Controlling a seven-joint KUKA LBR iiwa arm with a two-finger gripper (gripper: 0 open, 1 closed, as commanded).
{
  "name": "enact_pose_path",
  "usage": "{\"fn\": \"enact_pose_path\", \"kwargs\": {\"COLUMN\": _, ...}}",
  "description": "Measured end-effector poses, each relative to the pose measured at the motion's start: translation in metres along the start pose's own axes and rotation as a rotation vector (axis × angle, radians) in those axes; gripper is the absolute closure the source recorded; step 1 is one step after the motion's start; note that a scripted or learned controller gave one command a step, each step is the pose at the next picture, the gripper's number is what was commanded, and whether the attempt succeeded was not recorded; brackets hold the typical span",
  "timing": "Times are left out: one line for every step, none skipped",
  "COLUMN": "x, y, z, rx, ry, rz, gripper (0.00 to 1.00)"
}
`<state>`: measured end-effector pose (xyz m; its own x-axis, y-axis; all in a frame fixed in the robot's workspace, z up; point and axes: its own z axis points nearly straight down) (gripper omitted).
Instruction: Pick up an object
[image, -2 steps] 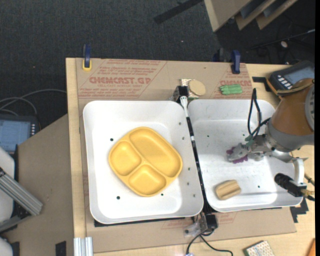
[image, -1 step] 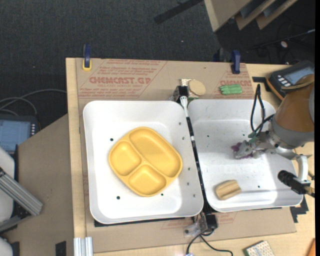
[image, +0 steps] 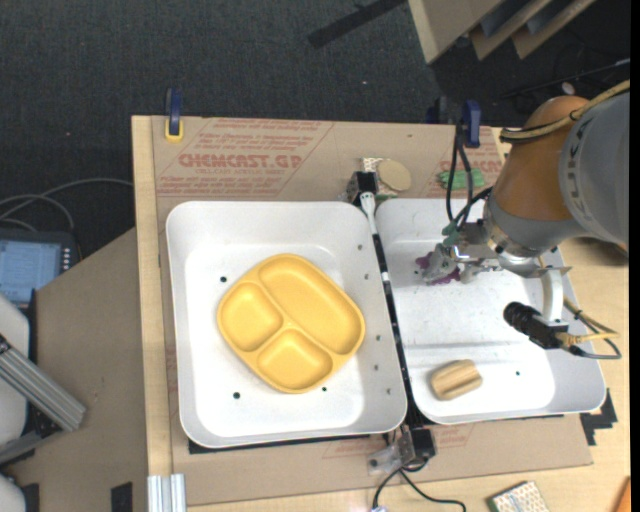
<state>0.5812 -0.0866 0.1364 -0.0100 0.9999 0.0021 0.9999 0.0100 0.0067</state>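
A yellow plate (image: 290, 321) with three compartments lies in the middle of the left bin (image: 190, 240). In the right bin (image: 570, 385), a tan bread-like block (image: 455, 379) rests near the front edge. A small purple thing (image: 436, 266) lies at the back left of the right bin. My gripper (image: 457, 254) is low over that bin's back part, right beside or on the purple thing. Whether it has hold of it is hidden by the wrist.
The grey arm with its orange band (image: 535, 185) reaches in from the right over the right bin's back corner. A ridge (image: 385, 300) divides the two bins. Clamps and a round tan disc (image: 393, 176) sit on the board behind the bins.
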Motion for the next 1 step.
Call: {"fn": "enact_pose_path", "kwargs": {"x": 0.0696, "y": -0.0004, "z": -0.0834, "rx": -0.003, "ry": 0.001, "rz": 0.001, "gripper": 1.00}}
